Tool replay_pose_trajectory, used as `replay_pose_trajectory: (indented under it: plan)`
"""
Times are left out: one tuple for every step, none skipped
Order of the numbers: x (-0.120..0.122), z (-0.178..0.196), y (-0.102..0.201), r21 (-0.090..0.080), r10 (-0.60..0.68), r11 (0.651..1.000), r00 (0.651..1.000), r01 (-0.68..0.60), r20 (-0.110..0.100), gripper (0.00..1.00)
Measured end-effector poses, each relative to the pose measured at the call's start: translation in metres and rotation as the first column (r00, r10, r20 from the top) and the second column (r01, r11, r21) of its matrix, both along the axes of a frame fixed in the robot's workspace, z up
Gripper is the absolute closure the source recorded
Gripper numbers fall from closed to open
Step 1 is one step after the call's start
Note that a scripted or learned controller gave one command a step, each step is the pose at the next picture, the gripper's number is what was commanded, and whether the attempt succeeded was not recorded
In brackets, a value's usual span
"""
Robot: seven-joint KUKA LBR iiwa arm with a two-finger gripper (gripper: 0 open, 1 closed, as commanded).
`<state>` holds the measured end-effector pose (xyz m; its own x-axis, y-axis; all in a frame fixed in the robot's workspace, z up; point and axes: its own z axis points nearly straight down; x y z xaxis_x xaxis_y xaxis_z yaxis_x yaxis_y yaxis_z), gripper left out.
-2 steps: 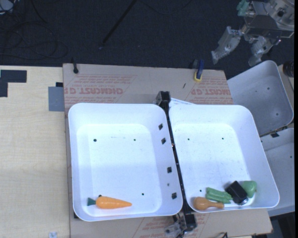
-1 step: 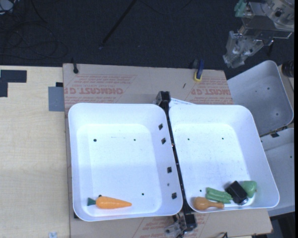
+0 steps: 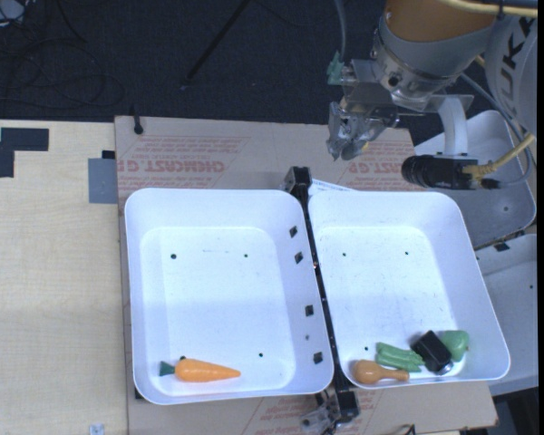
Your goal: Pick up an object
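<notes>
1. I see the arm (image 3: 453, 25) reaching in over the bench's far edge, above the right bin (image 3: 462, 234).
2. The left bin (image 3: 145, 234) carries an orange carrot (image 3: 207, 371) at its near-left corner.
3. In the right bin's near-right corner a green piece (image 3: 399, 356), a black block (image 3: 432, 351) and a tan gourd (image 3: 378, 373) lie clustered, touching.
4. The jaws (image 3: 347, 145) hang beyond the bins; I cannot tell their spread.

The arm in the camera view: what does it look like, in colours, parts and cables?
The arm is grey with an orange band above the wrist. A small grey metal tool ends it. Thin dark cables run along the wrist, and a yellowish cable hangs beside the base.
</notes>
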<state>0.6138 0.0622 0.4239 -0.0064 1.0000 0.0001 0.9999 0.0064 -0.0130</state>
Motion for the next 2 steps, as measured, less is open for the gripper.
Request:
replay_pose_trajectory:
  plan:
    - [-0.068, 0.122, -0.02, 0.002, -0.005, 1.0, 1.0, 0.005, 0.023, 1.0]
    - [-0.044, 0.112, 0.066, 0.001, 0.002, 1.0, 1.0, -0.002, 0.009, 1.0]
